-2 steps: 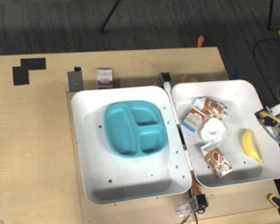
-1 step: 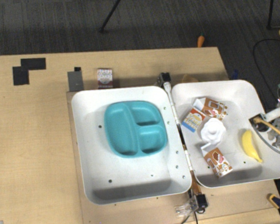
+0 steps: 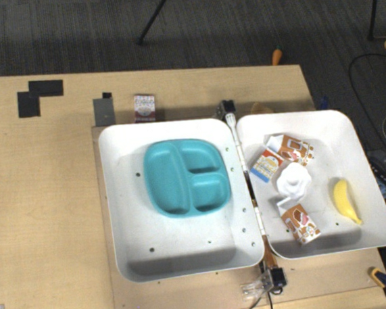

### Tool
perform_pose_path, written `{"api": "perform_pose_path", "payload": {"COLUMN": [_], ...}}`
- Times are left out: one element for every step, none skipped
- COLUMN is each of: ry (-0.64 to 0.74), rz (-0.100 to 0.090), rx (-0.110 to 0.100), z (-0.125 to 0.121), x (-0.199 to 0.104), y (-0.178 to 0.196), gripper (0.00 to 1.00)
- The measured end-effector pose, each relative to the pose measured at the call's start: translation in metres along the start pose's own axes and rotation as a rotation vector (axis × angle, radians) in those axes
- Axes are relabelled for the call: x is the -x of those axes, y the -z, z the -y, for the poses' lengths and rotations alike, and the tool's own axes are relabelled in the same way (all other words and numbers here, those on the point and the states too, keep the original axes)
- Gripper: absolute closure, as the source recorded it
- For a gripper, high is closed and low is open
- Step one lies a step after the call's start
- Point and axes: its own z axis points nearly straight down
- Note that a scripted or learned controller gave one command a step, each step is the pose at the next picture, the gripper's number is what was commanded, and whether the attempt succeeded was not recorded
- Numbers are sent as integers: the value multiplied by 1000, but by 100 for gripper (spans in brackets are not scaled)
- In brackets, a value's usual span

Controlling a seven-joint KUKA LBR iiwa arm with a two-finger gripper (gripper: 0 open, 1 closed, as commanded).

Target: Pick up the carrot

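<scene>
No carrot could be made out among the cartons (image 3: 289, 149) and banana (image 3: 345, 201) in the right bin (image 3: 353, 128). The pincer's state could not be told. The banana might be grabbed by mistake.

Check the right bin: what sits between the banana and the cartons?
In the camera view, a bare strip of white bin floor separates the banana from the cartons. The white cup-like item sits among the cartons, left of that strip.
</scene>
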Motion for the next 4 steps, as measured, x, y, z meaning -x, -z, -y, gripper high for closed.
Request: {"api": "perform_pose_path", "payload": {"ry": [-235,-24,-235,-250], "rz": [6,-1,8,5], "rx": [-7,1,-8,-8], "z": [2,0,2,2], "x": [0,0,1,1], "y": [-75,16,-84,-115], "gripper": [100,100,100,100]}}
